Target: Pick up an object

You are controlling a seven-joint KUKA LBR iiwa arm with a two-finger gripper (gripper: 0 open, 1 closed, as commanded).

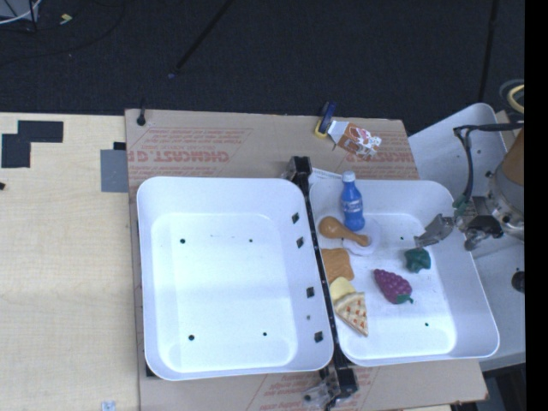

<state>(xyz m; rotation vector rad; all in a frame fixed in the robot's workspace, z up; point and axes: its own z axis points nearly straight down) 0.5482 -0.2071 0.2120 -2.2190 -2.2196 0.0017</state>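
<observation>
The right bin [467,332] holds several toy foods. A blue bottle [352,202] stands at its back, and a brown drumstick [342,229] lies just in front of it. A bread piece [336,265] and a pizza slice [353,310] lie along the left wall. Purple grapes [393,285] sit near the middle, and a small green piece [418,259] lies to their right. My gripper [455,233] hovers over the bin's right side, just above and right of the green piece. It is open, with nothing between its fingers.
The left bin [154,229] sits beside the right one, with a black divider [310,264] between them. A small packet [355,139] and a blue-and-yellow item [326,119] lie on the cardboard behind the bins. White bench hardware and cables stand at the far right.
</observation>
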